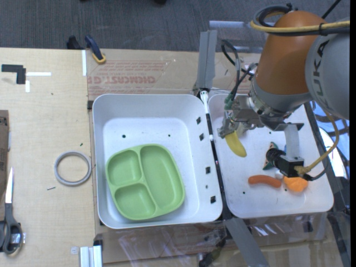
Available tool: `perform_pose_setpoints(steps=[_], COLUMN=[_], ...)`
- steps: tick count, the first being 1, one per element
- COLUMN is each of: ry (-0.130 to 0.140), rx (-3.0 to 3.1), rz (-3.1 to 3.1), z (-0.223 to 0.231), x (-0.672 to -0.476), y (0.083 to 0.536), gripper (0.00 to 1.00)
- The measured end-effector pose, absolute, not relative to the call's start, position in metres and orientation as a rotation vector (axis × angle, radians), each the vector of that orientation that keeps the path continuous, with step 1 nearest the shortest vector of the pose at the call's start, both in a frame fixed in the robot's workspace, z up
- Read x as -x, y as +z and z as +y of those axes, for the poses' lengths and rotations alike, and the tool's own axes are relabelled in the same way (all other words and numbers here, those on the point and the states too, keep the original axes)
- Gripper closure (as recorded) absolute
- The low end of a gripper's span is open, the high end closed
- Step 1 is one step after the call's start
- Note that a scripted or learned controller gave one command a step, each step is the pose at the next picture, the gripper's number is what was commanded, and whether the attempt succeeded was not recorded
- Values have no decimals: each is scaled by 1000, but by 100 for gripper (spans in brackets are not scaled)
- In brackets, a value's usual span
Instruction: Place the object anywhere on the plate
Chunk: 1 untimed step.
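A green three-compartment plate lies in the left white bin, with nothing on it. Over the right bin, near its left wall, my gripper is shut on the upper end of a yellow banana. The banana hangs down and to the right from the fingers. The plate sits to the left of the gripper, across the wall between the two bins.
In the right bin lie an orange carrot, a round orange piece and a small dark green thing. On the wooden bench at left are a grey tape ring and scissors.
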<state>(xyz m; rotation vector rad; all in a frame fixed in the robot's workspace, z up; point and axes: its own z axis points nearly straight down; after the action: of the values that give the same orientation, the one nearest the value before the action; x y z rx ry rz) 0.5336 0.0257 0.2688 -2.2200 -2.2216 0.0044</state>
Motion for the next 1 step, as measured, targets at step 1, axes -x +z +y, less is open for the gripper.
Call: perform_pose_setpoints(steps=[1], ry=[8], rx=[2222], rz=[-2219], z=[121], x=[-545], y=[197], gripper=[100])
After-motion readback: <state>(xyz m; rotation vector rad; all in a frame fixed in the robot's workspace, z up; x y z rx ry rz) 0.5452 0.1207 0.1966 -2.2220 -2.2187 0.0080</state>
